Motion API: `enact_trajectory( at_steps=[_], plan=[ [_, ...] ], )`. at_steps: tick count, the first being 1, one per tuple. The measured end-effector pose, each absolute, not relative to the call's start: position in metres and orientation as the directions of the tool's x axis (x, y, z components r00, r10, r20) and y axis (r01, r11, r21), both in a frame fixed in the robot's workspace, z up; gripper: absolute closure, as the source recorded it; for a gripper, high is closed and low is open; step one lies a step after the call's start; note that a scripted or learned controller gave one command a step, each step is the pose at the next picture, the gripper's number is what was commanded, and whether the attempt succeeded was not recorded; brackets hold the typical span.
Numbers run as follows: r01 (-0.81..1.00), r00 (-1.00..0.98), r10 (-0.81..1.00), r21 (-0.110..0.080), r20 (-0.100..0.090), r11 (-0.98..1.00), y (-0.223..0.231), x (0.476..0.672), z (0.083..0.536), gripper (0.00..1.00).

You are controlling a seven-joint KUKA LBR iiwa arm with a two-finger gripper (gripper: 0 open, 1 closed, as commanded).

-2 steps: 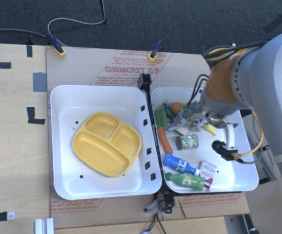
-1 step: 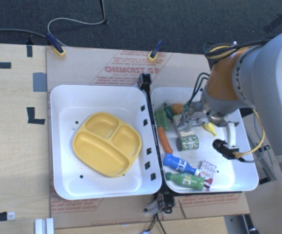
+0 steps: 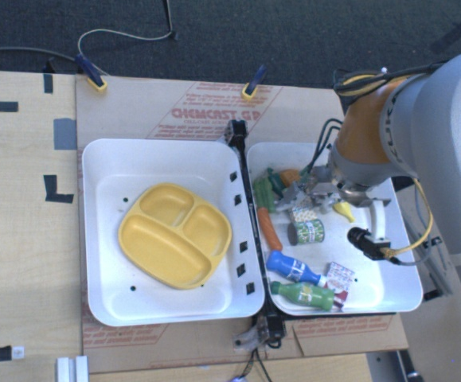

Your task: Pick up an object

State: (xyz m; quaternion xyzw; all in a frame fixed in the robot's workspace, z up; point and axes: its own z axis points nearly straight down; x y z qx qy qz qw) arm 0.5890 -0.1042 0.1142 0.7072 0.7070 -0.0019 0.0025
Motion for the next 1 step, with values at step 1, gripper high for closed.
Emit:
enact_trajectory(
  at_steps=[1],
  plan=[
    [1.000, 0.000, 1.000, -0.001, -0.005, 0.000, -0.1037, 0.5888, 0.1233, 1.00]
  ],
)
